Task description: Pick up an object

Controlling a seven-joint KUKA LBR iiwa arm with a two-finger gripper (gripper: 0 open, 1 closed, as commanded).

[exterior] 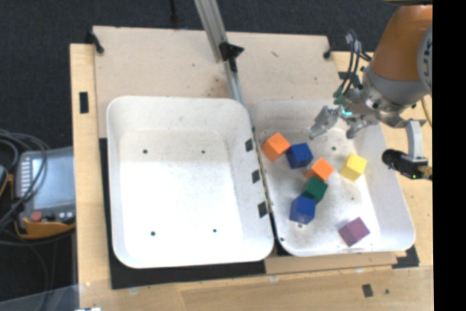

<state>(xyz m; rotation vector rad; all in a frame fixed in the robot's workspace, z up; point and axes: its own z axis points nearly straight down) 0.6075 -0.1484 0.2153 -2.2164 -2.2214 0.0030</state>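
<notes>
The right bin holds several small cubes. An orange cube touches a blue cube near the bin's left side. A smaller orange cube sits on a green cube, with another blue cube just below. A yellow cube lies to the right and a purple cube near the front. My gripper hovers over the back of the right bin, open, with nothing between its fingers. It is behind the cubes, apart from all of them.
The left bin lies beside the right one. A slanted metal rail runs from the top down to the gap between the bins. A grey device with cables sits off the bench at left.
</notes>
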